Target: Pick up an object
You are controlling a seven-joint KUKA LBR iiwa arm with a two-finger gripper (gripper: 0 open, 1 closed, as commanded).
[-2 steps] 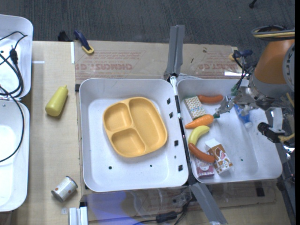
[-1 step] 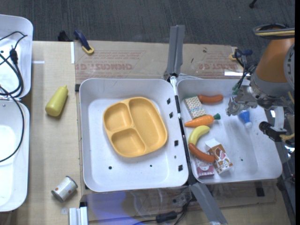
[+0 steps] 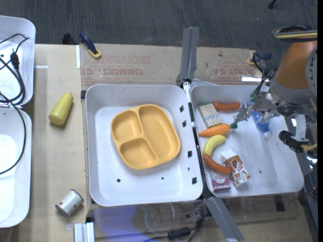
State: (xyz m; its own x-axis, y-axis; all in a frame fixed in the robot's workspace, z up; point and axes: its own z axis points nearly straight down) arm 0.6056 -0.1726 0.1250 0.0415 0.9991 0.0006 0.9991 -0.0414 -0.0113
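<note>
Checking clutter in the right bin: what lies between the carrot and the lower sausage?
The banana lies between the carrot and the lower sausage, seen in the camera view.

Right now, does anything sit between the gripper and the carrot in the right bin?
Nothing visible does. The gripper hangs over the right bin, just right of the carrot and its green top. The banana lies below the carrot and the sausage above it, both off that line.
</note>
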